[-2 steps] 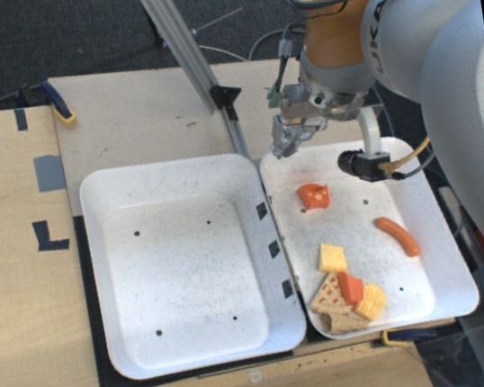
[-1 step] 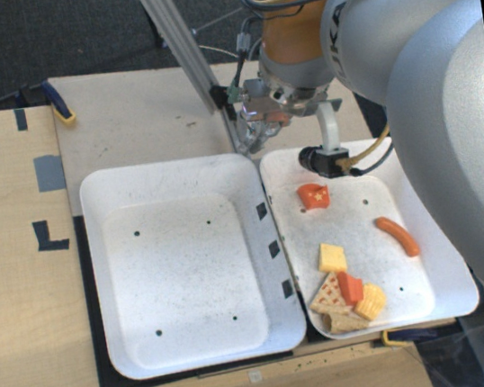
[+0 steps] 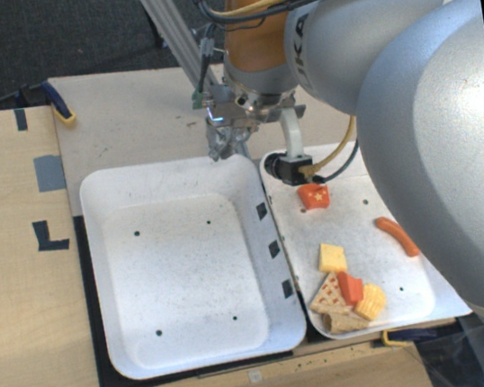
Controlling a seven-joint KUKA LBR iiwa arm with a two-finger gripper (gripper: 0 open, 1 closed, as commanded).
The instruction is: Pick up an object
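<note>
The gripper (image 3: 227,145) hung over the left bin's (image 3: 103,283) far right corner; whether clenched or released could not be told.

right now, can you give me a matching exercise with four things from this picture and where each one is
Things
1. red-orange block
2. long orange piece
3. yellow block
4. tool

Places
a. over the far rim of the left bin
b. by the right-hand wall of the right bin
c. middle of the right bin, just beyond the pile at its near end
d. far end of the right bin

Pairs: 1-d, 2-b, 3-c, 4-a
</note>
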